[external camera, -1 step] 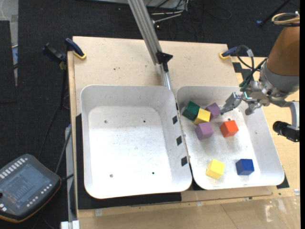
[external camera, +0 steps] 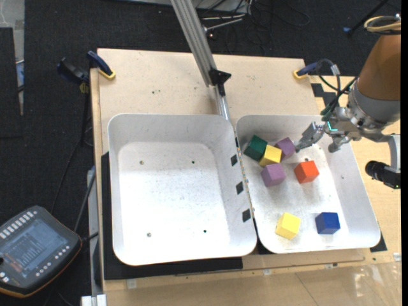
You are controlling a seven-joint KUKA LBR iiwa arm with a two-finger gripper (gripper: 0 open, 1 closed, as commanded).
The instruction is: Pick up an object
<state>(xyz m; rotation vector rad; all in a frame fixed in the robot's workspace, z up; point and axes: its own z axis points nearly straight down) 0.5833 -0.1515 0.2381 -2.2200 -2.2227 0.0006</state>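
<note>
Over the right bin (external camera: 357, 190) the gripper (external camera: 322, 138) hangs just above the far part of the tray, its two fingers spread apart with nothing between them, one finger (external camera: 308, 136) angled toward the cluster of blocks and the other nearer the arm's wrist. No block is chosen yet by the look of it; the candidates all lie in this bin: a green block (external camera: 255, 148), a yellow block (external camera: 272, 154) touching it, a purple block (external camera: 286, 146) just beside that, a second purple block (external camera: 273, 174) below them, an orange block (external camera: 306, 171) standing a little apart, and nearer the front a second yellow block (external camera: 288, 225) and a blue block (external camera: 327, 222), each well clear of the rest. My judgement is that the main risk lies in the crowded group: if the fingers descend onto the green, yellow and purple blocks, one may land on top of a neighbour or wedge between two, so the grasp closes on an edge and slips. A descent offset from the orange block could simply nudge it aside. The left bin (external camera: 127, 132) plays no part here
</note>
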